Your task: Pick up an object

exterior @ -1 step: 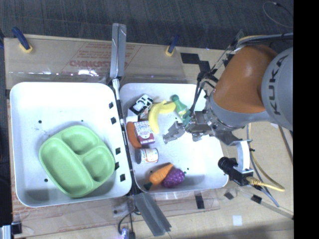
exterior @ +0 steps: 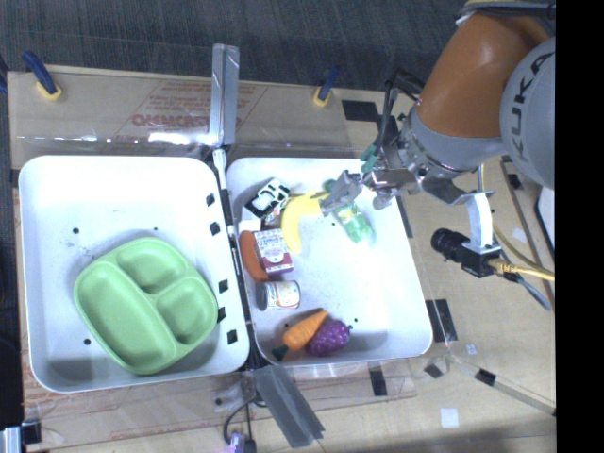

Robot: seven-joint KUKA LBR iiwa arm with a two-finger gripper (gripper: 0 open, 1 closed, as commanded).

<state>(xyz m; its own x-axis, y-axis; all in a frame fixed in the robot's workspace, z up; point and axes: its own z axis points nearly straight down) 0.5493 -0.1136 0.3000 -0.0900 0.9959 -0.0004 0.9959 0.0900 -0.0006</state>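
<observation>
Arm's parked over the top right of the right bin, next to a small green bottle.

From my feed the gripper (exterior: 344, 196) is hanging above the far right corner of the right bin (exterior: 401, 295), and honestly I can't tell what state it's in, it's just a grey blur against the white. A green bottle (exterior: 355, 223) sits right under and beside it, looks like it's touching or nearly so, but I can't say it's actually held. Just left of that there's a banana (exterior: 295, 217), then a black and white thing (exterior: 270, 196) by the divider. Below those: a hot dog (exterior: 252, 255) with a little red carton (exterior: 273, 249) against it, a small can (exterior: 282, 295), and a carrot (exterior: 306, 329) touching a bunch of purple grapes (exterior: 330, 337) near the front wall. Left bin (exterior: 47, 206) has a green divided plate (exterior: 146, 302) in it.
</observation>
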